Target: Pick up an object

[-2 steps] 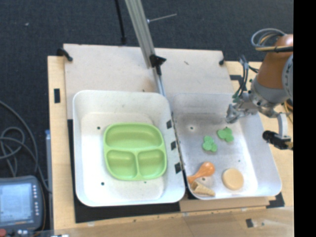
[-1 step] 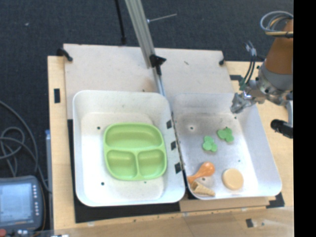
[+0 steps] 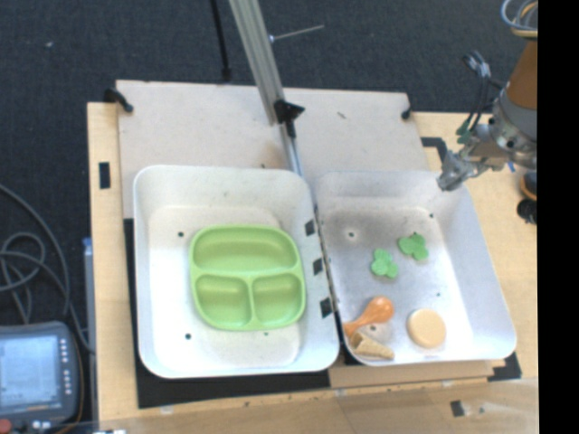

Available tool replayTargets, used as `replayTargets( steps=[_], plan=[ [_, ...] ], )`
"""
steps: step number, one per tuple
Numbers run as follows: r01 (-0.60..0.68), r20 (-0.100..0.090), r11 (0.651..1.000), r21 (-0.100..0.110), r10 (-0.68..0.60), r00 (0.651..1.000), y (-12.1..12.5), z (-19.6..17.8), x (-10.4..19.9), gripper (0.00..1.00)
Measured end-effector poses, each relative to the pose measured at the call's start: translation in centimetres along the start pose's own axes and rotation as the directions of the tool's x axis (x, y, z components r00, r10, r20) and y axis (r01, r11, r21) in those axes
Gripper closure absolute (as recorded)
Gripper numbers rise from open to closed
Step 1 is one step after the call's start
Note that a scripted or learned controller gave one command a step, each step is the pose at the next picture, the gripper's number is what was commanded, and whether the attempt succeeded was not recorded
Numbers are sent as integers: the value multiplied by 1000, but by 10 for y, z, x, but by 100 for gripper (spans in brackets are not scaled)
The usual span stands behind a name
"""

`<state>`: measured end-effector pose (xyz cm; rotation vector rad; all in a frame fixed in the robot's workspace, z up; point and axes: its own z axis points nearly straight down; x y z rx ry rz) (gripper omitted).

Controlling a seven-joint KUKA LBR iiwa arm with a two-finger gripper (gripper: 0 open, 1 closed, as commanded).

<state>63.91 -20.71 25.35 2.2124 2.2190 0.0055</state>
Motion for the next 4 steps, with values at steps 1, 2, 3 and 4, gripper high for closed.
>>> replayTargets(
  steps=[1,2,3,4],
  plan=[
    [3,-3,1000,8,-3,1000,-6,11,51,100],
    [4,-5,1000,7,-4,1000,-7,2,101,100],
    [4,-5,1000,7,-4,1000,-20,-7,150,100],
    [5,-6,1000,7,-5,1000,-31,-14,205,100]
  ],
)
